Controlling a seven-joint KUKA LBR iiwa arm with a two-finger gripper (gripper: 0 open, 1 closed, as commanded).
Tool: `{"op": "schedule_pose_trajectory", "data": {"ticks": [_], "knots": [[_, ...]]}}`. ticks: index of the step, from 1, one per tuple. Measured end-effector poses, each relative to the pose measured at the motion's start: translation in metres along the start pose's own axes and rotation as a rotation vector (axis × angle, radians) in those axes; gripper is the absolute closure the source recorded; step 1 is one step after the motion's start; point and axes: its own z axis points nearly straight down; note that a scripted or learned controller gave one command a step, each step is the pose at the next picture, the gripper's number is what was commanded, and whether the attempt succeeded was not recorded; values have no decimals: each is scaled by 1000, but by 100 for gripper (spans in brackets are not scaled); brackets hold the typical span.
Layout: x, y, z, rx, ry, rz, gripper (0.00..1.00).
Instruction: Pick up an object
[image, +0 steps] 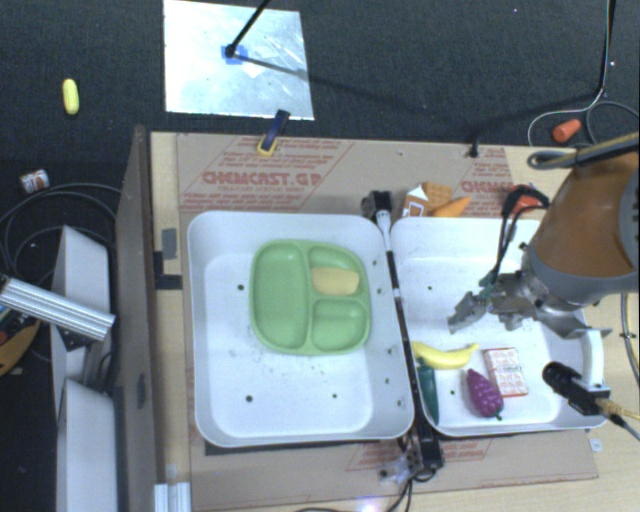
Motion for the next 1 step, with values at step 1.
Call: {"op": "schedule_pose_trajectory", "data": {"ticks": [1], "knots": [[-7, -20, 104, 9, 3, 3, 0]]}}
